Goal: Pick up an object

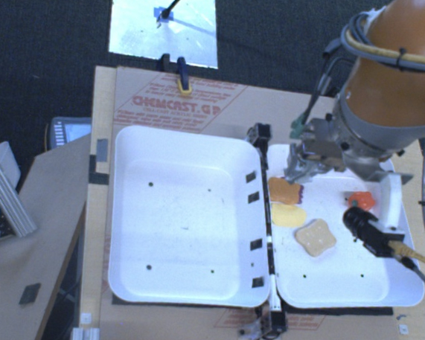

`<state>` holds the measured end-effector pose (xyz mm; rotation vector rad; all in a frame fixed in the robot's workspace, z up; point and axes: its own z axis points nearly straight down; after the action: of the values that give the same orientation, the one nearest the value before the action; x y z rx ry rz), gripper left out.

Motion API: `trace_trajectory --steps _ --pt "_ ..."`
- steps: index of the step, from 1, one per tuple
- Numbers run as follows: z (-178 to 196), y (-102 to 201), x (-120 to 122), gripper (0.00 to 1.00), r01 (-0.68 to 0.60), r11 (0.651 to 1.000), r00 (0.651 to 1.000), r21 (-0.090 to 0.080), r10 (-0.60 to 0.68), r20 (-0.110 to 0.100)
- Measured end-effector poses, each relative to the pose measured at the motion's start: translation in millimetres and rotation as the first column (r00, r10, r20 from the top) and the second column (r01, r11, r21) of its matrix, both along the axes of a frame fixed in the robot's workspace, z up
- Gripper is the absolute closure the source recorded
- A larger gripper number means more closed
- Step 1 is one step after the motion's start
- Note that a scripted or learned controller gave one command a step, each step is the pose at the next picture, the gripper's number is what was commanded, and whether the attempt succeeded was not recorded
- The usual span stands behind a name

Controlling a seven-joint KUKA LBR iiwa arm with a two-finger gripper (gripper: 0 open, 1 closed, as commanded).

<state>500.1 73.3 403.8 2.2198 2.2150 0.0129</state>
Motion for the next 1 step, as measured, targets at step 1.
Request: trace_trajectory --steps 1 --pt "140.5 24.8 -13.9 1.0 -0.009 1.0 1.0 0.003 0.009 0.009"
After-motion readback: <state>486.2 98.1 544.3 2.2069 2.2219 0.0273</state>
